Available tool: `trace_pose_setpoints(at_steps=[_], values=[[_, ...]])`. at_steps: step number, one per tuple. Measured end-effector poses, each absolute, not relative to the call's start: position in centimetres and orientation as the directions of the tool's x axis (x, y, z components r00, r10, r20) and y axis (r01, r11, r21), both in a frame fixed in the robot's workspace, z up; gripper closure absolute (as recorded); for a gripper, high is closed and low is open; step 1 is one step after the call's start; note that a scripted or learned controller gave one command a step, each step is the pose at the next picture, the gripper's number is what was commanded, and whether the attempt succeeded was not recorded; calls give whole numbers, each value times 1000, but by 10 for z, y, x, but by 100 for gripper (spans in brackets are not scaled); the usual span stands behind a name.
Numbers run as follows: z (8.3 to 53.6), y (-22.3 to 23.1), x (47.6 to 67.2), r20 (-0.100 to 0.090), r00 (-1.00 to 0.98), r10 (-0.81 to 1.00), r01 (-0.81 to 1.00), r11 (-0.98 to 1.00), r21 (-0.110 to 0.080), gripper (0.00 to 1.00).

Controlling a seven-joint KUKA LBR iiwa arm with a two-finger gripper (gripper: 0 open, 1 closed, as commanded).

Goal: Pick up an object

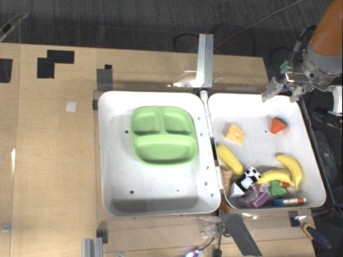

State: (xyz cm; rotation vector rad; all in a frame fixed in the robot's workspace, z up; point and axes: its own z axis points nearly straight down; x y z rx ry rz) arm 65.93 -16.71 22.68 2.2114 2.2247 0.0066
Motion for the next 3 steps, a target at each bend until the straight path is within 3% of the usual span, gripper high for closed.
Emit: trace_pose_setpoints(at_steps=[1, 2, 3], values=[[270, -189, 650, -2, 92, 996, 996, -92, 8, 0], [191, -159, 628, 2, 294, 956, 956, -294, 3, 0], [103, -129, 574, 2, 444, 896, 896, -444, 2, 0]])
